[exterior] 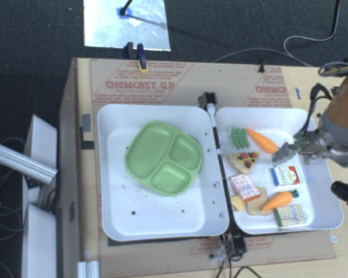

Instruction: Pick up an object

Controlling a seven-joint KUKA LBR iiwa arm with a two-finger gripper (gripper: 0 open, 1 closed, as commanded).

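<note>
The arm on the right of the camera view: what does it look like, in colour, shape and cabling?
The arm is a thick, rounded body with an orange-brown band above a grey wrist section. From the wrist a darker grey metal gripper juts out over the right bin. A thin black cable loops beside the arm's upper part, and a yellowish ring sits near its top. No lettering is legible.

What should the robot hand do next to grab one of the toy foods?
Probably lower a little and close in on the nearest toy. The gripper hangs over the right bin, just beside the upper carrot and above the small white carton, with nothing seen between its fingers. The green plate lies far off in the left bin, so those two are the easiest picks.
</note>
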